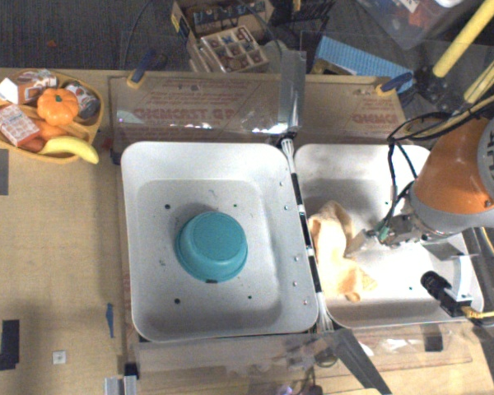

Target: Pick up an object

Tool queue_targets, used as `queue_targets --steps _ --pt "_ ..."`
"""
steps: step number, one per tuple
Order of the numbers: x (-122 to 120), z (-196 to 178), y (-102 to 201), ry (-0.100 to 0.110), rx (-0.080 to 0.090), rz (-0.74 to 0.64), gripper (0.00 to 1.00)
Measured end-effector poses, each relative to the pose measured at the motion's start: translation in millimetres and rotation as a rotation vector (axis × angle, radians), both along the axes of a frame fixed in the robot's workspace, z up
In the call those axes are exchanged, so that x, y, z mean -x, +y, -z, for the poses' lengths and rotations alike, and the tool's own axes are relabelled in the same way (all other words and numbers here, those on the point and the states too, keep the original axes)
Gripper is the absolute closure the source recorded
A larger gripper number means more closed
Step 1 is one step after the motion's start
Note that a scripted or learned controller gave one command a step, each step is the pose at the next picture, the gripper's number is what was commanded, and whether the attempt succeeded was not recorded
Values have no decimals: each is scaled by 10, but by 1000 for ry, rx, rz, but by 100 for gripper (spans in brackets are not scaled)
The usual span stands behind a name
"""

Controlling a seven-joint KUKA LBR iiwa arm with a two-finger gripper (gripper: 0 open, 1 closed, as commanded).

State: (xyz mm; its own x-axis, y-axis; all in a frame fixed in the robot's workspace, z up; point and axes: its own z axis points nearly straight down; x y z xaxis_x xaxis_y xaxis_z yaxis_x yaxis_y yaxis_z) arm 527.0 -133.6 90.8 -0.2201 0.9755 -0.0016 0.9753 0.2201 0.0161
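A teal bowl sits upturned in the left bin.

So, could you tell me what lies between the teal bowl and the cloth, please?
In the camera view, the two bins' adjoining rims lie between the bowl and the cloth, plus bare white floor of the left bin.

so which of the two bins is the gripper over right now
The right bin, the one holding the crumpled yellow cloth. The gripper sits beside that cloth, while the left bin holds the teal bowl.
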Motion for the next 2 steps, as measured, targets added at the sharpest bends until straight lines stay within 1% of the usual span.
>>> queue_targets --steps 1,2 --pt "-603 0 260 0 8 -191 0" --pt "-1054 5 279 4 7 -152 0"
